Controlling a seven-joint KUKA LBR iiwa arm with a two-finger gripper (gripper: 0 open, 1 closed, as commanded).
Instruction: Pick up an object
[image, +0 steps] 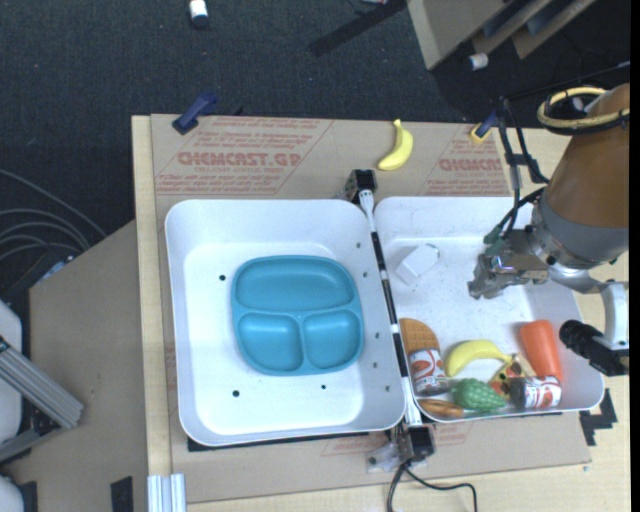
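The claw (497, 277) hangs over bare white bin floor; I cannot tell its grip. Below it lie a smooth yellow plastic banana (476, 355) and an orange carrot (541, 348).

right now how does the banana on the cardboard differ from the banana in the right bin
The yellow banana on the brown cardboard lies alone outside both bins, beyond their far edge, standing more upright in the view. The yellow banana in the right white bin lies more crosswise, arched, crowded among other items at the near end, and looks somewhat larger. Both are yellow and curved.
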